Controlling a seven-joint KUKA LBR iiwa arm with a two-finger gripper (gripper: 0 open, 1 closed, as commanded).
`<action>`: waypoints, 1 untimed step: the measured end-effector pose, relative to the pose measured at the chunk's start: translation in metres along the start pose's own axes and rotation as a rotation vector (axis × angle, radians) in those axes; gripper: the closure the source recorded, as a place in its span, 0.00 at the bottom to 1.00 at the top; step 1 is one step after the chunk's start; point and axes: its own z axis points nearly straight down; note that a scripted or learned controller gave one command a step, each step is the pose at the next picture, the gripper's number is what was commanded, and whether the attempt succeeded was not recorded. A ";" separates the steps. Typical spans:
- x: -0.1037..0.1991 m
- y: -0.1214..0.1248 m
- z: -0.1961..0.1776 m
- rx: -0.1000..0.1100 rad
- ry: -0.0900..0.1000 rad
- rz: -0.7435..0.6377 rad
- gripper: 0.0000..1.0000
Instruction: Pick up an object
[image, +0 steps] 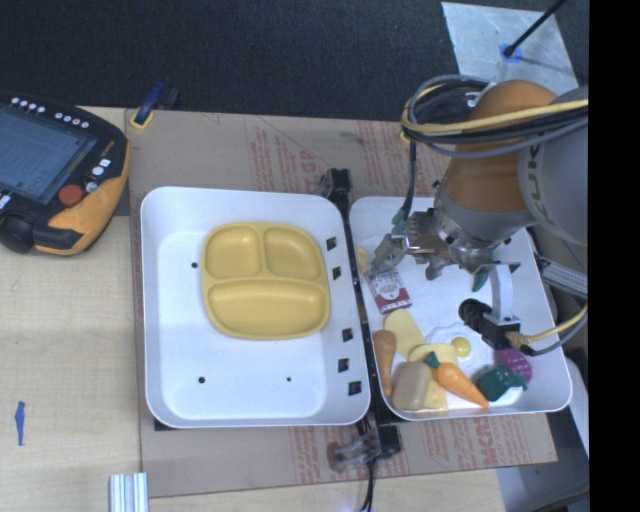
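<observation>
Over the right bin (540, 300) hangs the arm (500, 150), its gripper (385, 262) low at the bin's left wall; whether it grips cannot be told. Toy food, including a carrot (462, 380), lies near that bin's front.

Left bin (170, 300): smooth white plastic, slight sheen. Yellow tray (266, 280): matt plastic. Bench (70, 340): pale wood-grain. Carrot (462, 380), 5 o'clock: glossy orange plastic.

Divided plate (266, 280) lies in left bin (165, 300); toy food (440, 375) fills right bin's (545, 400) near corner
</observation>
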 end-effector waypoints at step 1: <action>-0.014 -0.019 0.000 -0.001 0.000 0.000 0.00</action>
